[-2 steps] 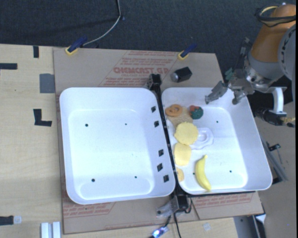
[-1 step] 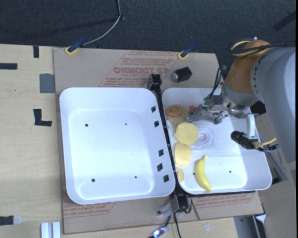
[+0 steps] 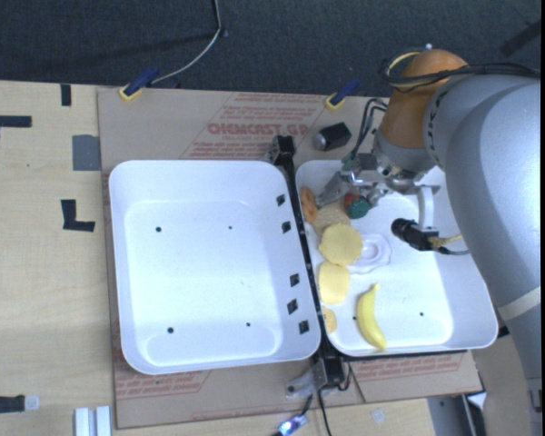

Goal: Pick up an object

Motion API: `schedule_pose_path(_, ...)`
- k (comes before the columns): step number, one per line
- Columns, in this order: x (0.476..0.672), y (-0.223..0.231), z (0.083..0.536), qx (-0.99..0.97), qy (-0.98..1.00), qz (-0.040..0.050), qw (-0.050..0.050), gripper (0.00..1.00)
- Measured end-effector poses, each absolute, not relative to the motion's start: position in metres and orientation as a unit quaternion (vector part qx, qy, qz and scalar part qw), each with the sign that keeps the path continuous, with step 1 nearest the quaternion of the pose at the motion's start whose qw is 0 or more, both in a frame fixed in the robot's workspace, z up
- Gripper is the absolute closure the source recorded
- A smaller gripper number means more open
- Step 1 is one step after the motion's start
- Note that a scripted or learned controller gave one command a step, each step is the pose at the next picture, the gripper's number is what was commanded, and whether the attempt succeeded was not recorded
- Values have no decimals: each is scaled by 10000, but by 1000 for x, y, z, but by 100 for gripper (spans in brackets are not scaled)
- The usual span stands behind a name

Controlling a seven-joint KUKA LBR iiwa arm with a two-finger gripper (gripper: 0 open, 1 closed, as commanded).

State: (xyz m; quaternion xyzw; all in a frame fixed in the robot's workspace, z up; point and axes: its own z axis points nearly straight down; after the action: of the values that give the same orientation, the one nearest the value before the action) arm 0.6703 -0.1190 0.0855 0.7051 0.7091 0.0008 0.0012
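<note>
**Two bins on a cardboard-covered tabletop**

A wooden tabletop (image 3: 36,271) carries a cardboard sheet (image 3: 245,134), with dark carpet (image 3: 100,16) beyond. The left bin (image 3: 200,266) is bare white. The right bin (image 3: 436,307) holds two pale yellow discs (image 3: 341,243), a banana (image 3: 371,316) and a green piece (image 3: 358,209). The pincer (image 3: 356,189) hangs over the bin's far end near the green piece; whether it is parted or closed I cannot tell.

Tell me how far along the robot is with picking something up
Done: the arm has reached into the right bin, and its pincer sits low at the far end, near a green piece.
In hand: nothing visibly gripped; the view does not settle the grip.
Left: the grasp and lift. The banana, the two pale yellow pieces and the white ring lie on the bin floor.
</note>
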Motion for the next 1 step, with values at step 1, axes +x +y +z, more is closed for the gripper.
schedule_pose_path(1, 671, -127, 100, 7061, 7081, -11, 69, 100)
